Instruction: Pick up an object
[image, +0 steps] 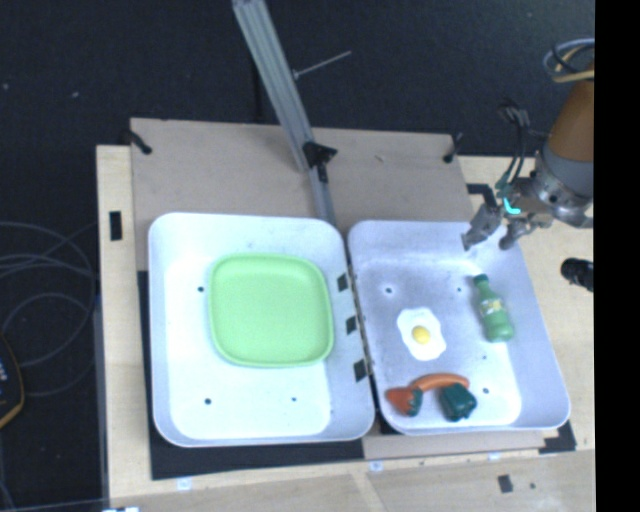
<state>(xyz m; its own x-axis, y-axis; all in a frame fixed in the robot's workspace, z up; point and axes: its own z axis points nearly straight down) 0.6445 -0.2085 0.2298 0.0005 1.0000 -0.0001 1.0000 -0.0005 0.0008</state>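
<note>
Two white bins sit side by side on the counter (420, 480). The left bin (180, 330) has a flat green plate (270, 310) lying in its middle. The right bin (440, 260) holds the small toys.

In the middle of the right bin lies a toy fried egg (421, 334), white with a yellow spot. To the right of it, near the bin's right wall, lies a little green bottle (492, 309) on its side, with its cap toward the top of the frame. Near the bottom edge of that bin there is an orange hot dog shape (440, 382). Just below it sits a small red thing with a bit of green (404, 401), maybe a strawberry, but it is too small to be sure. Next to it is a dark green lump (459, 402) that is hard to name.

The arm (573, 130) comes in at the upper right of the frame, and part of it is cut off by the edge. Its gripper (493, 232) hangs over the top right corner of the right bin, above the bottle and apart from it. The two fingers point down and stand apart with a gap between them. Nothing is between them.

A grey metal pole (285, 90) slants down from the top of the frame to the spot where the bins meet. Black cables (40, 270) lie on the dark floor at the left.
</note>
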